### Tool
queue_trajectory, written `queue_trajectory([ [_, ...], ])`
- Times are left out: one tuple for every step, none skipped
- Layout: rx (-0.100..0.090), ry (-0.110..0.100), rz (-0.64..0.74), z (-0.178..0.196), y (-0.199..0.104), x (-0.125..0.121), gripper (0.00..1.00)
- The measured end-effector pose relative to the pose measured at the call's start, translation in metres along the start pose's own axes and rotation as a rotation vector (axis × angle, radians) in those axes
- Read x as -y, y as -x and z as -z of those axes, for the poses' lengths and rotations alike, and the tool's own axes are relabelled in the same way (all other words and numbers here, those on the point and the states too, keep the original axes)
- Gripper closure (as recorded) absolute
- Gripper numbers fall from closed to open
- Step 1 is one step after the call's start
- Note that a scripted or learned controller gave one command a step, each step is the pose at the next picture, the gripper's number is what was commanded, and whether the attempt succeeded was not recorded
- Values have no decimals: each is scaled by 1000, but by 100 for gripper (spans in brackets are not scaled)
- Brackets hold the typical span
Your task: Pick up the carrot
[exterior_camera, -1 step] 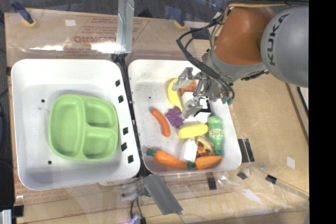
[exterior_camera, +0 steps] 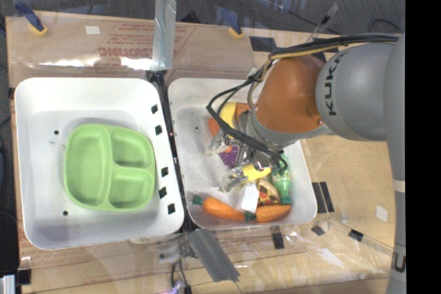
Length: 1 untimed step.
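Note:
The carrot [exterior_camera: 222, 209] is orange with a green stub at its left end. It lies flat along the front wall of the right bin [exterior_camera: 185, 148]. My gripper [exterior_camera: 227, 162] is low in the middle of that bin, just behind the carrot and not touching it. Its two silver fingers [exterior_camera: 220, 143] stand apart, so it is open, and a purple toy [exterior_camera: 228, 156] lies in the gap between them. The orange wrist band and cables hide the bin's back right part.
Around the gripper lie a yellow toy [exterior_camera: 253, 173], a green one [exterior_camera: 281, 184], a white tag [exterior_camera: 249, 200] and a second orange piece [exterior_camera: 273, 213] right of the carrot. A green divided plate [exterior_camera: 109, 166] sits in the left bin [exterior_camera: 34, 107].

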State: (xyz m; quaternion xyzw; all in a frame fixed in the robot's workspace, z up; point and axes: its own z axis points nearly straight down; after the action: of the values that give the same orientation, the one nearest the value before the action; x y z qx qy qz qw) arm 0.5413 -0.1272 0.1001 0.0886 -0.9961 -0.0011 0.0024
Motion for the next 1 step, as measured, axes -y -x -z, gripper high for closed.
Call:
queue_trajectory([
  [19, -12, 140, 1, -33, -35, 0],
])
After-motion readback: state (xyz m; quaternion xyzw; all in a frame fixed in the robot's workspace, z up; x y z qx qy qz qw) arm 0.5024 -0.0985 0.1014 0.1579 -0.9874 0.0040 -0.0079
